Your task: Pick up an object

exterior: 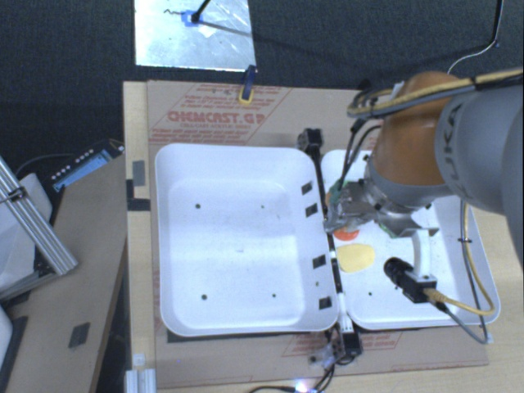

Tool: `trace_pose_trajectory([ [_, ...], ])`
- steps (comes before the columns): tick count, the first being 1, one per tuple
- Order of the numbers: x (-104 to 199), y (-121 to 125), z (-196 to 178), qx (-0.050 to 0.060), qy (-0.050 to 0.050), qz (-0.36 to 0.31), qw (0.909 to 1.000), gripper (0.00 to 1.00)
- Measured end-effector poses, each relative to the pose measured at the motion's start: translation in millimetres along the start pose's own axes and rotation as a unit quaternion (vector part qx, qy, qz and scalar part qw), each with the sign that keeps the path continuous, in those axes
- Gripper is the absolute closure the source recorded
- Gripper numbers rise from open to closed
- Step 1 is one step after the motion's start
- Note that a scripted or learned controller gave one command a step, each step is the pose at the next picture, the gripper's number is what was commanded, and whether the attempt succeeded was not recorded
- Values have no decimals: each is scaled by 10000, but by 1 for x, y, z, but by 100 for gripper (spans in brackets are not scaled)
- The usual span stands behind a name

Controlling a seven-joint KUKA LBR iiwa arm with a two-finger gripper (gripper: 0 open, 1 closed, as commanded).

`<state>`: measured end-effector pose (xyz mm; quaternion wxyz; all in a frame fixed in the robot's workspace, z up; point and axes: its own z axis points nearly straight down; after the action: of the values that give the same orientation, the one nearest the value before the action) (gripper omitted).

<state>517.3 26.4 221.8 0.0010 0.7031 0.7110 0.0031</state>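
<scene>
End effector [342, 216] above orange object [348, 235], yellow object [356, 258]

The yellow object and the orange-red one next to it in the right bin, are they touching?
Cannot tell. In the camera view the yellow object lies just below the orange-red object, and the arm's wrist covers much of the latter, so neither a gap nor contact shows plainly.

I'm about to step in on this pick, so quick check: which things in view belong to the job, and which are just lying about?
Part of the job:
- gripper, low over the right bin
- yellow object in that bin
- red-orange object beside it, partly hidden by the gripper

Just lying about:
- left bin
- cardboard sheet under the bins
- shiny metal plate beyond the bench
</scene>
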Motion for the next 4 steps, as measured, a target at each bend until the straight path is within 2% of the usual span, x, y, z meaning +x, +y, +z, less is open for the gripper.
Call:
trace_pose_trajectory([
  [1,-82,6,-104,-42,-36,81,10000,100],
  [2,-2,-32,3,84,4,6,10000,100],
  [3,52,10,-9,10,-2,9,10000,100],
  [4,170,15,-92,-19,25,-27,10000,100],
])
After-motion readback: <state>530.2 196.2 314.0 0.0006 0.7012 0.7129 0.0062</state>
